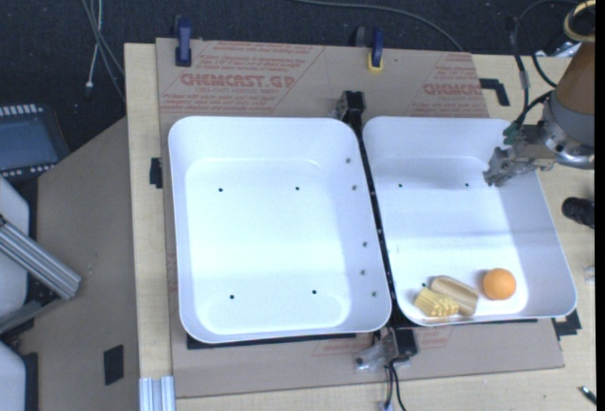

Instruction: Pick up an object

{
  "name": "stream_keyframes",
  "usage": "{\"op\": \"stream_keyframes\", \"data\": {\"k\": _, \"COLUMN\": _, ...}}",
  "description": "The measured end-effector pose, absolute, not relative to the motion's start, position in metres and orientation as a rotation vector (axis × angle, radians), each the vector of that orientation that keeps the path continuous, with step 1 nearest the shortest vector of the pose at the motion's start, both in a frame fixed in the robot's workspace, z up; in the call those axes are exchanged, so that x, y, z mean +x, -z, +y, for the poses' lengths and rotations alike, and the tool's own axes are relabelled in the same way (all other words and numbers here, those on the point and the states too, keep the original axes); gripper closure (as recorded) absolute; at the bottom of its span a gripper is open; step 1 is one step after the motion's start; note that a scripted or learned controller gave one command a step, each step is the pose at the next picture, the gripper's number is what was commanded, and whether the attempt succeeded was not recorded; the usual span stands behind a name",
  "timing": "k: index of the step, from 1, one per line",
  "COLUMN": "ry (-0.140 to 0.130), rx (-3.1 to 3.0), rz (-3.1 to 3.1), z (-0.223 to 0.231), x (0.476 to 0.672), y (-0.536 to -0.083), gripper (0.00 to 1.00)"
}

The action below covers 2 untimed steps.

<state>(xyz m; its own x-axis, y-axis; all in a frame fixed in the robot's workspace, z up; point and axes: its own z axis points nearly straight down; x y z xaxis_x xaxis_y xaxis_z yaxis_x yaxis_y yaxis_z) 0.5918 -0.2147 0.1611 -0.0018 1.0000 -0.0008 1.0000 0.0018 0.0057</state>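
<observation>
Camera view: gripper [498, 168] near bin rim [529, 130].

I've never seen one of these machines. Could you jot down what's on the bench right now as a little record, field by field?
arm: grey, reaching in from the right
hand: above the right bin's far right edge, nothing visibly held
right bin: white, holds three small things at its near edge
orange ball: near right corner of the right bin
tan roll: left of the ball
yellow corn piece: touching the roll's near left side
left bin: white, shallow, beside the right bin
</observation>
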Motion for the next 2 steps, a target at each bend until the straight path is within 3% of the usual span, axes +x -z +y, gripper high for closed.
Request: {"op": "stream_keyframes", "data": {"k": 2, "ry": -0.006, "rx": 2.215, "rz": 2.220, "z": -0.215, "x": 0.592, "y": -0.182, "gripper": 1.00}}
